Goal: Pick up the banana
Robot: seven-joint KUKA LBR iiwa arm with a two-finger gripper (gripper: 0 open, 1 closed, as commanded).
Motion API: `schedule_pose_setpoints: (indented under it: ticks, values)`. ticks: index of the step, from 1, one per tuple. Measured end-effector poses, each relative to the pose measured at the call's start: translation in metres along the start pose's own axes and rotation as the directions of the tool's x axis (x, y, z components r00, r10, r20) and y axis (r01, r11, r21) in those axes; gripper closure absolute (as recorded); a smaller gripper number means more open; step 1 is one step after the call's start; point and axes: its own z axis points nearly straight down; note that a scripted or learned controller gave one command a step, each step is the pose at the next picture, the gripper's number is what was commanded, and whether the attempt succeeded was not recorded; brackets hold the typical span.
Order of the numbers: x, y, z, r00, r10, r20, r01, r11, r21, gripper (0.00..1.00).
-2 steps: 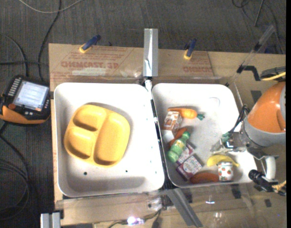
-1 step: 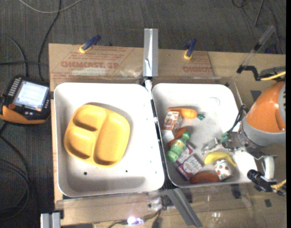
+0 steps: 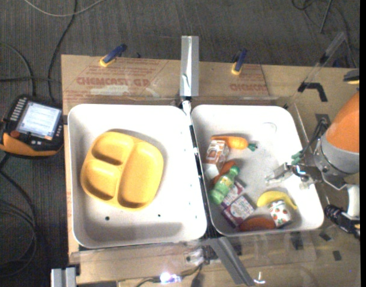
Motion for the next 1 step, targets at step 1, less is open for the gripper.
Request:
schedule_pose_setpoints:
  ticks: [1]
  values:
    - [0.0131, 0.0010, 0.0738, 0.990, -0.138, 0.003, 0.138, 0.990, -0.010, 0.00]
